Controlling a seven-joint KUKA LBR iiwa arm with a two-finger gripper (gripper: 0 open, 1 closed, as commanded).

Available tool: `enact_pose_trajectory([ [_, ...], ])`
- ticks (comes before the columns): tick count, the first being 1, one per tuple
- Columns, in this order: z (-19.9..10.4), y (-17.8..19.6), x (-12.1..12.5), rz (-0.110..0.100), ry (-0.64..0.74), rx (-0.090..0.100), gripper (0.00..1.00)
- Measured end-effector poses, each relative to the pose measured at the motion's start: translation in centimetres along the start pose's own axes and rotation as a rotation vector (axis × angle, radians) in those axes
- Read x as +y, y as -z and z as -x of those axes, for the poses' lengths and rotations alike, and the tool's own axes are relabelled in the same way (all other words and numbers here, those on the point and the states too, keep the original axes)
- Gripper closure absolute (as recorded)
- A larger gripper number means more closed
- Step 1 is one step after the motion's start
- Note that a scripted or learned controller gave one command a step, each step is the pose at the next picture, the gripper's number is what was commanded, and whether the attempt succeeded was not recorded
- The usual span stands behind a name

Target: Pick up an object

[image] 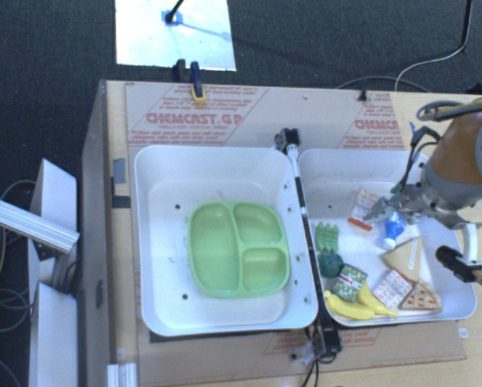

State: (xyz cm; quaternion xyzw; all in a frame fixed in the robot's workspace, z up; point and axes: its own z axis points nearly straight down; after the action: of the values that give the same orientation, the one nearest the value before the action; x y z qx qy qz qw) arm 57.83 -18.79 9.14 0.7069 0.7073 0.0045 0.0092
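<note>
Tabletop [225, 107] carries two shallow white bins side by side. Left bin [164, 176] holds one green divided plate [239, 248], lying flat near the bin's centre, three compartments, nothing visible in them. Right bin [338, 172] holds the clutter, all packed toward its near and right edges; far-left part of the floor is bare.

Arm [459, 164] comes in over the tabletop's right edge, orange band above the wrist, grey body below it. Claw [388, 214] sits low over the right bin's middle, just beside a small blue-and-white bottle [393, 230]; cannot tell whether it is released or clenched, and nothing is visibly gripped.

Items in the right bin, roughly by size:
- yellow banana [350, 308] along the near edge
- pale bread-slice wedge [402, 258] near the right edge, touching the bottle's lower end
- pizza-slice piece [421, 298] at the near right corner
- red-and-white patterned card [392, 288] between banana and pizza slice
- orange-and-white packet [363, 210] left of the claw
- green-and-red carton [350, 281] just above the banana
- dark green lump [331, 264] and a light green ridged piece [327, 237] against the left wall
</note>
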Motion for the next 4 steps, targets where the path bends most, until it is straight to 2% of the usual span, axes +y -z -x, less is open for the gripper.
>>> enact_pose_trajectory([
  [1, 1.9, -0.6, -6.8, -0.018, 0.001, 0.006, 0.00],
  [2, 1.8, -0.7, 4.2, -0.015, 0.004, 0.006, 0.00],
  [3, 1.8, -0.8, 9.0, -0.020, 0.003, 0.008, 0.00],
  [4, 1.8, 0.4, 9.2, -0.013, 0.009, 0.004, 1.00],
])
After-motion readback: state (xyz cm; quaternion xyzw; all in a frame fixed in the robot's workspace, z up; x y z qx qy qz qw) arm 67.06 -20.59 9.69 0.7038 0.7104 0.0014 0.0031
